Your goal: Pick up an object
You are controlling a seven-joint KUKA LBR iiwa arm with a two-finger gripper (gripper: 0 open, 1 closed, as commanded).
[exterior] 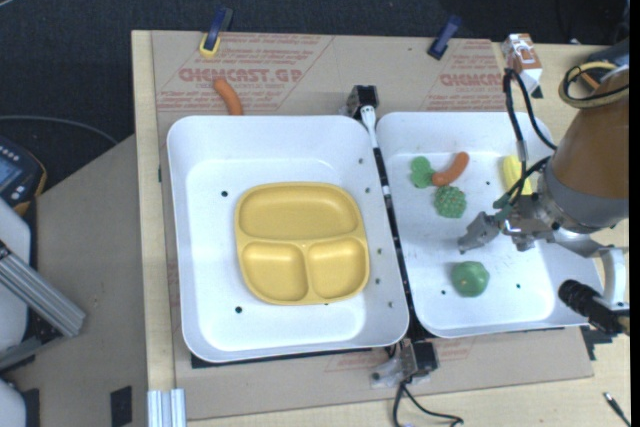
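Two white bins sit side by side; the right bin (440,315) holds a green apple (469,278), broccoli (450,203) and sausage (451,168). Just above the apple hovers the gripper (482,233), its grip impossible to make out.

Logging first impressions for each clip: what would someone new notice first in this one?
The yellow divided plate sits in the middle of the left bin. In the right bin, small toy foods lie scattered: a green piece, a bumpy green one, an orange sausage. The arm's claw hangs low over that bin, between the two green pieces.
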